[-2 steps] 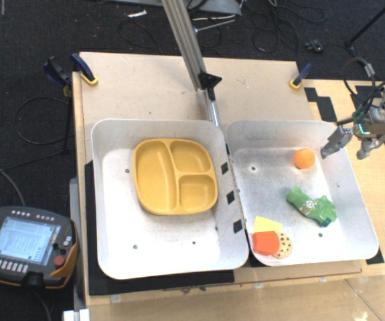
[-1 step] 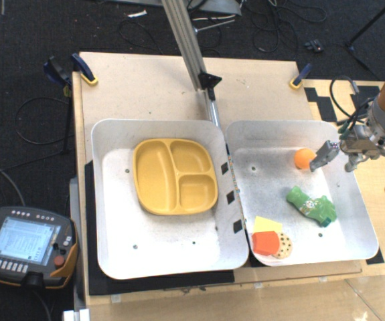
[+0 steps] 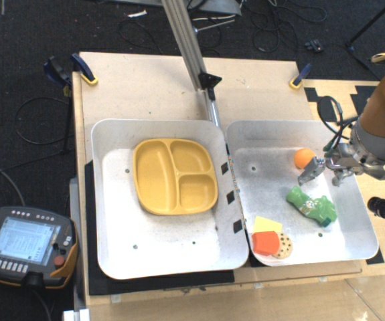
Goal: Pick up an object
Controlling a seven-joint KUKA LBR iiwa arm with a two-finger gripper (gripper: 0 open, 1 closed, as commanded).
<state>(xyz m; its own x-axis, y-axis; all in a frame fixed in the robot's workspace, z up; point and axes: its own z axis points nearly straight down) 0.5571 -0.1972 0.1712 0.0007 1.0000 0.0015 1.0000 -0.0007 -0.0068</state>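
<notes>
A: A pale wooden bench (image 3: 259, 72) on dark carpet strewn with cables carries two shallow white bins. Which object would you go for?

B: The small orange ball (image 3: 304, 157). It lies in the right white bin (image 3: 353, 239), near the far side, just beside the grey two-finger gripper (image 3: 325, 168), which hovers a little to its right. The jaws look spread, with nothing between them.

A: How should the pick go?

B: I'd centre the jaws over the ball, come straight down and close slowly; a round thing probably rolls away if one finger touches first.

A: What else is in that bin?

B: A crumpled green toy (image 3: 313, 206) near the middle, apart from the ball. At the near left corner a yellow flat piece (image 3: 267, 224), a red block (image 3: 266, 243) and a tan dotted disc (image 3: 285, 247) lie touching in a cluster.

A: And the left one?

B: The left white bin (image 3: 112, 246) holds a yellow plastic tray with three compartments (image 3: 176, 176), nothing in them.
</notes>
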